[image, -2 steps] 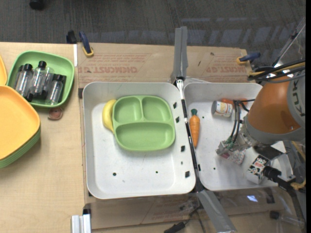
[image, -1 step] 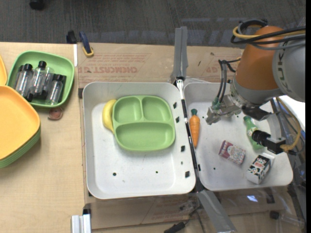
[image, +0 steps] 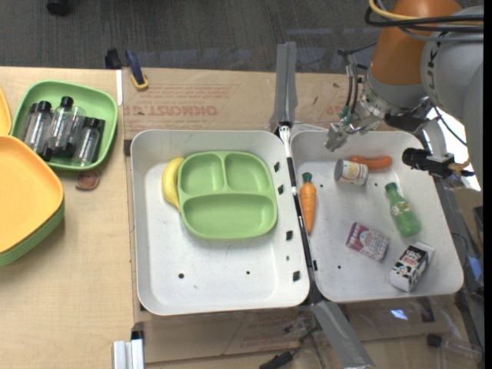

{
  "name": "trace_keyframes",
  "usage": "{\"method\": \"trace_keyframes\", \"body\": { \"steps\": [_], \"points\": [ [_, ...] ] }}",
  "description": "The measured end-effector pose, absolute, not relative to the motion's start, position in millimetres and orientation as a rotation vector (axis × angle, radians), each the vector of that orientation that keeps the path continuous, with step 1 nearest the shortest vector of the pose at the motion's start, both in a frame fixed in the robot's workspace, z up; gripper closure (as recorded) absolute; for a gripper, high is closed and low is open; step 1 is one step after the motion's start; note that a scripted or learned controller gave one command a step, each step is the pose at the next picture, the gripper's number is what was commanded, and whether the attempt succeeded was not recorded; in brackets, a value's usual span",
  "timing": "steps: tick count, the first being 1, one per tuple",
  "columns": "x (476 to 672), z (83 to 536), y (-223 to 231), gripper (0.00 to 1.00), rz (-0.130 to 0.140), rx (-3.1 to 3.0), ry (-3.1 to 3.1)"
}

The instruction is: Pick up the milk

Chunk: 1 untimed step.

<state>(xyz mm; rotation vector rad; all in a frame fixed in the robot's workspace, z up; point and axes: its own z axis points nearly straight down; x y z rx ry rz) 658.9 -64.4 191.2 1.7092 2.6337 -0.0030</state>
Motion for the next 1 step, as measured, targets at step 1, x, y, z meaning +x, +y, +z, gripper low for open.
{"method": "trace_keyframes", "body": {
  "steps": [1],
  "points": [
    [600.8,191.0,-2.1,1.0,-0.003,1.576,2.719]
  ]
}}
